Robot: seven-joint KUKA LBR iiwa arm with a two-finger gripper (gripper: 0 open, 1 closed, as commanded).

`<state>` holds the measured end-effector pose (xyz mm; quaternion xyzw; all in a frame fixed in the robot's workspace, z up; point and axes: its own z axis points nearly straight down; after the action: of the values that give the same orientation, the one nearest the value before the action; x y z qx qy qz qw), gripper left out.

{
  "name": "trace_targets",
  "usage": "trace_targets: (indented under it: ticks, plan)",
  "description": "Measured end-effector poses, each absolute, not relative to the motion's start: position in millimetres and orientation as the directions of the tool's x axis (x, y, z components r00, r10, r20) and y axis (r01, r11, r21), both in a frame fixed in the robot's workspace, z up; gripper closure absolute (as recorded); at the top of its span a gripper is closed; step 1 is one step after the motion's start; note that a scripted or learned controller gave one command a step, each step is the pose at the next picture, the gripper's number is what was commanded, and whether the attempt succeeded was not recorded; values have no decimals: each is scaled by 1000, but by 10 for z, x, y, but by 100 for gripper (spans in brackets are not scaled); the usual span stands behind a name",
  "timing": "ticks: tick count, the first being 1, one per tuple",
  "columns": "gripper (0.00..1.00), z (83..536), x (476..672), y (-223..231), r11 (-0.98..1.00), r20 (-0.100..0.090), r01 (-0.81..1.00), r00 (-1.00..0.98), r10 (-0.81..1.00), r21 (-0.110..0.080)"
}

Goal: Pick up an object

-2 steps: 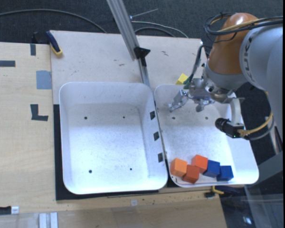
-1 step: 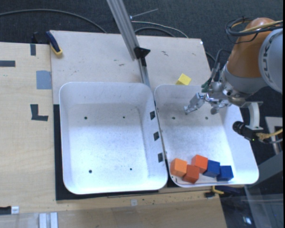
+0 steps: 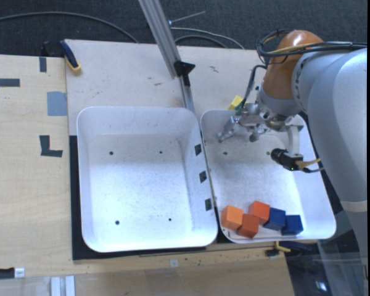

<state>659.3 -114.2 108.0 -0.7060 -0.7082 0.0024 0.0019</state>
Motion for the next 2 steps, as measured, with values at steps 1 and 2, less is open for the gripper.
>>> trace_targets:
  ticks: [1,2]
  plan:
    - [0,1313,6202,-1005,1,0,1000,-1,1000,-4]
    - [0,1303,6216,-1008,1,-1,1000,-1,1000,-2]
